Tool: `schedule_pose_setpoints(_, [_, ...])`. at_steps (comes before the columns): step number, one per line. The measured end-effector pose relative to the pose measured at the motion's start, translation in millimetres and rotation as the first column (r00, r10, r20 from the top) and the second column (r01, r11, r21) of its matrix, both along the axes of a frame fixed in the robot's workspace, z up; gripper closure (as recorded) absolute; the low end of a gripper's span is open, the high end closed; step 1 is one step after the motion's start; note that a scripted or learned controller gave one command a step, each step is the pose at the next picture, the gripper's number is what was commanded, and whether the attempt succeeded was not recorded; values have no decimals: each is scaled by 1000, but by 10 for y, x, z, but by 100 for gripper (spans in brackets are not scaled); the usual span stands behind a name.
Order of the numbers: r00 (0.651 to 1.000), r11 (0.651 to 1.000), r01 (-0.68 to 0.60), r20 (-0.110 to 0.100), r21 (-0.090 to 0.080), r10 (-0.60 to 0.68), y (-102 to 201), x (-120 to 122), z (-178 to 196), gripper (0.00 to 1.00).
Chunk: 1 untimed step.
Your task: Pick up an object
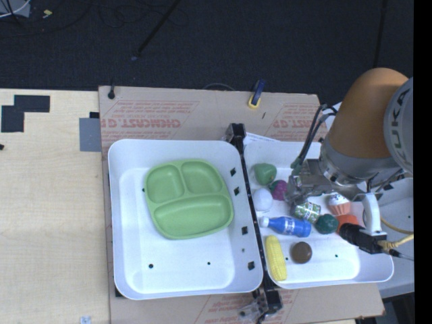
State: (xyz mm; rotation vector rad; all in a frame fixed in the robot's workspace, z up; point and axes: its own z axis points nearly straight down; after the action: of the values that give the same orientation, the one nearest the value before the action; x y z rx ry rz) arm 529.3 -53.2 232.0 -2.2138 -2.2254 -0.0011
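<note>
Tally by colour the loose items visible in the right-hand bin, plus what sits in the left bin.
Right bin, visible items:
Green: 3 (green lump, dark green ball, green can)
Blue: 1 (blue bottle)
Yellow: 1 (corn cob)
Brown: 1 (brown ball)
White: 1 (white ball)
Purple: 1 (purple item)
Orange: 1 (orange cup)
Left bin: 1 (green divided tray)
Total: 10

The big arm point(371, 123) is covering the back right part of the right bin point(337, 275), at about two o'clock. The gripper point(297, 191) is too dark and small to tell its fingers apart. It is hiding part of a purple thing point(279, 190). An orange and white thing point(343, 206) at three o'clock is peeking out, half hidden. The arm is getting cut off by the right edge.
</note>
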Motion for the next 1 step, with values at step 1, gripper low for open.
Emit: schedule_pose_setpoints(1, [1000,1000,1,1,0,-1,475,289,69,100])
